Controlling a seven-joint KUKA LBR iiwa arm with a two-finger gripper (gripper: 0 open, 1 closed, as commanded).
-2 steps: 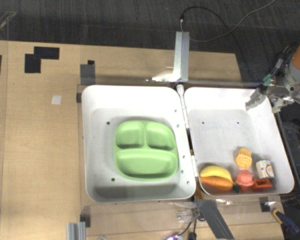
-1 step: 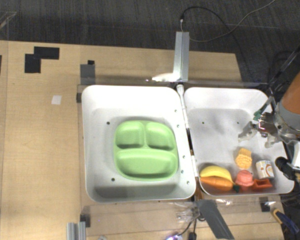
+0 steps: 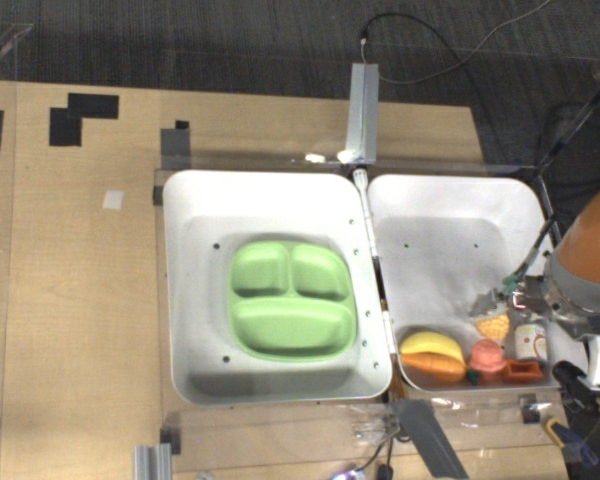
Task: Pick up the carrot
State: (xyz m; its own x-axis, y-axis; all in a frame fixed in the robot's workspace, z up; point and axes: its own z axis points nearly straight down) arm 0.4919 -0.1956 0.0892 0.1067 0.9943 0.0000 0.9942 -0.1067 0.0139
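Note:
The carrot (image 3: 436, 369), a short orange piece, lies at the front edge of the right bin (image 3: 450, 228), tucked just under a yellow banana (image 3: 432, 345). My gripper (image 3: 512, 296) hangs low over the bin's right side, above a yellow corn piece (image 3: 494, 325), up and to the right of the carrot and apart from it. The arm's orange band (image 3: 592, 243) reaches in from the right edge and hides the bin's right wall.
A pink toy (image 3: 487, 356), a red piece (image 3: 525, 371) and a small white can (image 3: 529, 340) crowd the right bin's front right corner. The left bin (image 3: 195, 268) holds a green divided plate (image 3: 290, 298). A metal post (image 3: 363, 108) stands behind the bins.

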